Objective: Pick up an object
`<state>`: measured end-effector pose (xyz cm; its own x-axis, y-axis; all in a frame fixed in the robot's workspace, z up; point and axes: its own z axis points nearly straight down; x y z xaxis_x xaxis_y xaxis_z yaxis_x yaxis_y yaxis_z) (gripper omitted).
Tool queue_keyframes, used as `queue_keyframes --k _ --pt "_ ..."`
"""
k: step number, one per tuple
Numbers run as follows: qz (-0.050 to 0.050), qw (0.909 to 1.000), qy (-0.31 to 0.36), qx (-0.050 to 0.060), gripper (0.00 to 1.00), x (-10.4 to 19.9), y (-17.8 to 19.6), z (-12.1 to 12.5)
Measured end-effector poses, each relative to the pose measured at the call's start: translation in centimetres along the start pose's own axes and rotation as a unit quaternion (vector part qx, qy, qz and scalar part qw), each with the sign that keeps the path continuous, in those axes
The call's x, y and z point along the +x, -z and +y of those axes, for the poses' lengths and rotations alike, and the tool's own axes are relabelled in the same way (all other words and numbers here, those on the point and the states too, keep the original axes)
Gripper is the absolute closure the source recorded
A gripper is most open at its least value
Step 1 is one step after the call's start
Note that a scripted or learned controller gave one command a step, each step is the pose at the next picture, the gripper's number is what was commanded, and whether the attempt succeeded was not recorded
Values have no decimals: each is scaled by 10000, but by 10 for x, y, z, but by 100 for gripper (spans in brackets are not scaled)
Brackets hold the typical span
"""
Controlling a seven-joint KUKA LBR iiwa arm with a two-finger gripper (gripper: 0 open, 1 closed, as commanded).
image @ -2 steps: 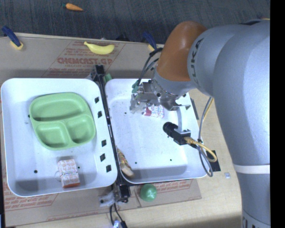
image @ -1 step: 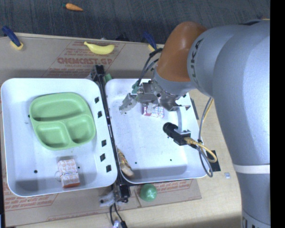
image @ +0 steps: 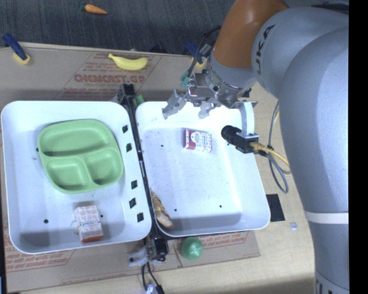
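Observation:
A small red and white carton (image: 197, 140) lies flat in the far part of the right bin (image: 190, 188). My gripper (image: 189, 106) hangs over the right bin's far edge, just above and a little left of the carton, with its two fingers spread and nothing between them. In the left bin (image: 24, 164) lies a green divided tray (image: 80, 155), and a small wrapped packet (image: 88, 222) sits near that bin's front.
A yellow banana (image: 129, 60) lies on the cardboard behind the bins. A green ball (image: 191, 248) sits in front of the right bin. A tan object (image: 160, 212) rests at the right bin's front left corner. Black clips (image: 130, 141) line the divide.

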<state>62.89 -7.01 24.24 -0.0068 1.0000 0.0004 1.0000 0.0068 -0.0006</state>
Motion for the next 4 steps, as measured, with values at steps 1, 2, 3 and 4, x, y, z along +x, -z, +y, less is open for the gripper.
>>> queue_keyframes --k 1,2,3,4 --pt "0 10000 -5 -1 0 5 48 28" --pt "-1 10000 -17 31 0 -49 -87 26" --pt "-5 10000 3 -36 0 -65 -145 11" --pt "-36 10000 9 -64 100 -68 -133 13"
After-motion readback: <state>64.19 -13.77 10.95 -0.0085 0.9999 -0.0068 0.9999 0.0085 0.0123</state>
